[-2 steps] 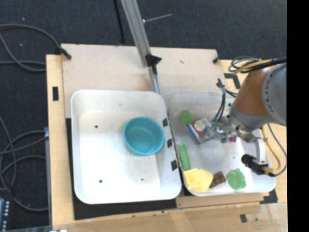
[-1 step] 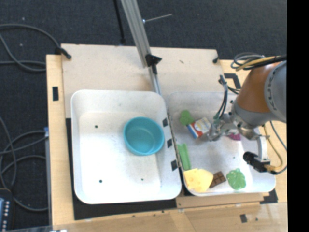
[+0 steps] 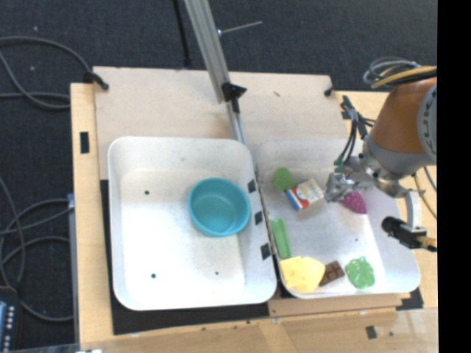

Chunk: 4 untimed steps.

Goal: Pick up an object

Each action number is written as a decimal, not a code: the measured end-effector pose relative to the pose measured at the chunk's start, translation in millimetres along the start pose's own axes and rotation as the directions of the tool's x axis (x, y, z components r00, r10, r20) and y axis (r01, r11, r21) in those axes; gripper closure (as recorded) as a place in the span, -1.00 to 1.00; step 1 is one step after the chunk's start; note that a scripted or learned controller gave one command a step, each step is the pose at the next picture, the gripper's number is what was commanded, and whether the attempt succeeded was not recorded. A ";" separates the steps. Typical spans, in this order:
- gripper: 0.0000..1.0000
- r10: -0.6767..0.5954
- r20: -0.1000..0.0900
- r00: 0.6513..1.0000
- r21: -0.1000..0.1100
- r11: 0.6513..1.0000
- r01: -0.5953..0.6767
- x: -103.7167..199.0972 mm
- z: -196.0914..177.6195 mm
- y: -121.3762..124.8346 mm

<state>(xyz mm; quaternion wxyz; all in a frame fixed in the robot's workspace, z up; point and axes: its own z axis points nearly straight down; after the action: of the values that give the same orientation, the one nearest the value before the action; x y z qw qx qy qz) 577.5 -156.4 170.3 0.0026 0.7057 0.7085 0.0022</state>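
Note:
The right bin (image 3: 383, 267) holds several small items: a white, red and blue carton (image 3: 305, 195), a purple grape bunch (image 3: 355, 201), a round green piece (image 3: 283, 178), a long green piece (image 3: 280, 236), a yellow wedge (image 3: 302, 272), a brown block (image 3: 333, 273) and a light green leafy piece (image 3: 360, 271). My gripper (image 3: 340, 187) hangs low in this bin between the carton and the grapes, close against both. Its fingertips are too small and dark to read. The arm, with its orange band (image 3: 403, 116), comes in from the right.
The left bin (image 3: 147, 271) holds a teal bowl (image 3: 218, 206) near its middle. A slanted metal pole (image 3: 210, 43) rises from the bench behind the bins. Cables trail on the dark floor at left.

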 end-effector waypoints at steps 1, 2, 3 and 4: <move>1.00 0.003 0.001 1.000 0.000 1.000 -0.003 -6.8 -52.7 -6.5; 1.00 -0.001 0.001 1.000 0.000 1.000 0.001 -2.4 -98.4 -0.9; 1.00 -0.004 -0.001 1.000 0.004 1.000 0.004 52.2 -103.0 4.2; 1.00 -0.002 0.000 1.000 0.007 1.000 0.002 100.7 -87.2 1.2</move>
<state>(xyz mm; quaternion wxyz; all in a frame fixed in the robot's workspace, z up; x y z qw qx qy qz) 577.7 -55.7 257.4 0.0002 0.7051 0.7091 -0.0001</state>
